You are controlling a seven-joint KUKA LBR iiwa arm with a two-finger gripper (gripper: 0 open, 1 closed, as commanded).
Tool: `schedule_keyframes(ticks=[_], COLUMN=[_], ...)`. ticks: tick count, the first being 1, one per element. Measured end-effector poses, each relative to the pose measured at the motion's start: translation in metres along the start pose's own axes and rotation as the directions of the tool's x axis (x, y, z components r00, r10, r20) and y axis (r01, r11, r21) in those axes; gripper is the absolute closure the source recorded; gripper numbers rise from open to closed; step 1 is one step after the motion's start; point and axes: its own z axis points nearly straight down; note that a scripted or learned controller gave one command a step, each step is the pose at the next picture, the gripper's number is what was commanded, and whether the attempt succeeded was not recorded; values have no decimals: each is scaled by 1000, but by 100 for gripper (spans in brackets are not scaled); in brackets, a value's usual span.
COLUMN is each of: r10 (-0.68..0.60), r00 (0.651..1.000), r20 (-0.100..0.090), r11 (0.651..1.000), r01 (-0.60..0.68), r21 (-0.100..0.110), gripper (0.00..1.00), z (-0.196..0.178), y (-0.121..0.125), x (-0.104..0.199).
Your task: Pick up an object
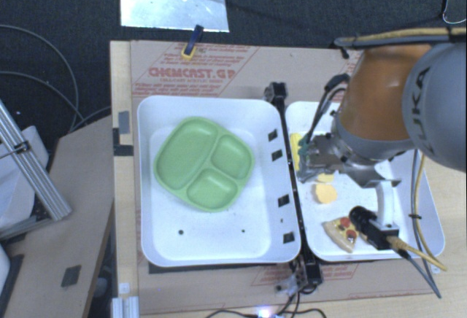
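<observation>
We see the arm reaching in from the right over the right bin, with its gripper near that bin's left wall, and we cannot tell whether the claw is spread, pressed together or pinching anything. Just below the gripper in the view lies a round yellow piece, a toy pizza slice lies nearer the front edge of the same bin, and another yellow thing shows partly hidden beside the gripper. In the left bin we find a green divided plate, lying flat and well apart from the gripper.
</observation>
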Motion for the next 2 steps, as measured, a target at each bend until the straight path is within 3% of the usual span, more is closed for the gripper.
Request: schedule_keyframes(ticks=[1,2], r10=[1,6], r00=[1000,1000], r20=[-1,1], r11=[1000,1000], r01=[-1,-6], r21=[-12,12], gripper=[100,100], z=[-151,-44], y=[-1,-4], x=[-16,-33])
